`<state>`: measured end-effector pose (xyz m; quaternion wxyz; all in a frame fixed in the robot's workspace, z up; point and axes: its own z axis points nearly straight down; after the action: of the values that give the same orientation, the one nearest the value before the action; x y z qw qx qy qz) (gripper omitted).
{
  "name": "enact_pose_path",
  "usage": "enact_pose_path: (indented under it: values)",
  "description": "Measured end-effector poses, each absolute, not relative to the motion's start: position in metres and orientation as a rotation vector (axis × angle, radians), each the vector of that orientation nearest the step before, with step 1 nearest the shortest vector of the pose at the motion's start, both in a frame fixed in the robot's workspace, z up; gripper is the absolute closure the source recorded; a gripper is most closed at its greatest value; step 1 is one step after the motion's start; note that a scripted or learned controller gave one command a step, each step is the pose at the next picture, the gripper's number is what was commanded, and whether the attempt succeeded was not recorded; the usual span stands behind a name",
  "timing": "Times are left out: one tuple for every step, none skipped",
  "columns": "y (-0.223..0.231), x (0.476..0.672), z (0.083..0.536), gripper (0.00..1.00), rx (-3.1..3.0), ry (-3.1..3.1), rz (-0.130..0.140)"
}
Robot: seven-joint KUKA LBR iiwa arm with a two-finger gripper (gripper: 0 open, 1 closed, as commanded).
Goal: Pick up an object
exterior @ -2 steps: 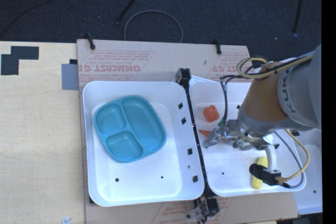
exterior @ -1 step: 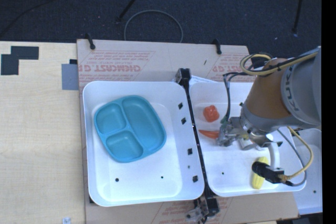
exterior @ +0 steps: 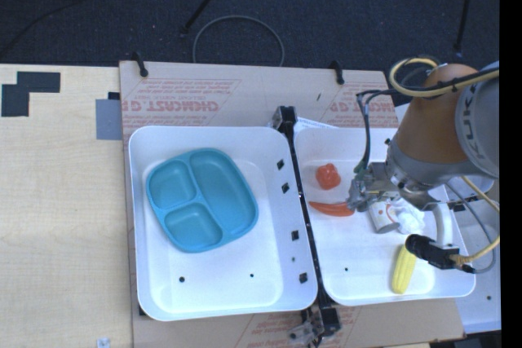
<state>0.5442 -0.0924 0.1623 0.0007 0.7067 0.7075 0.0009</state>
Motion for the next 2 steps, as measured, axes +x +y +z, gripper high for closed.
enact_pose_path:
  values:
    - [-0.088,0.552,0.209,1.0,2.22,2.221,0.002]
    - [-0.089,0.552,0.253,1.0,2.22,2.221,0.002]
